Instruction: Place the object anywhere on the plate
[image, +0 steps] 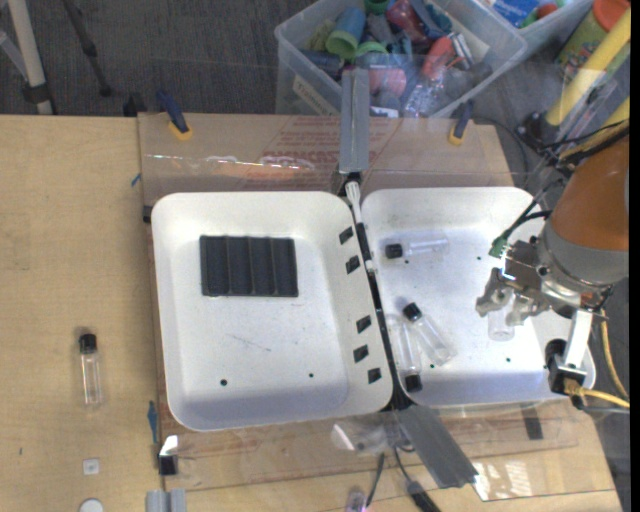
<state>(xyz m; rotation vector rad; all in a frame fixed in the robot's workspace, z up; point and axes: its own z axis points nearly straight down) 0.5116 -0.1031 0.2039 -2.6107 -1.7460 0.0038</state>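
1. The gripper hangs over the right bin, toward its right side. Something clear shows at its tip; whether a vial is clamped there, I cannot tell.
2. Clear vials with black caps lie in that bin: one at the far side, two near the divider.
3. The plate, a dark ribbed slab, lies in the left bin.
4. The vials look light, stiff, slick and apt to roll; take one across its body, mid-length.
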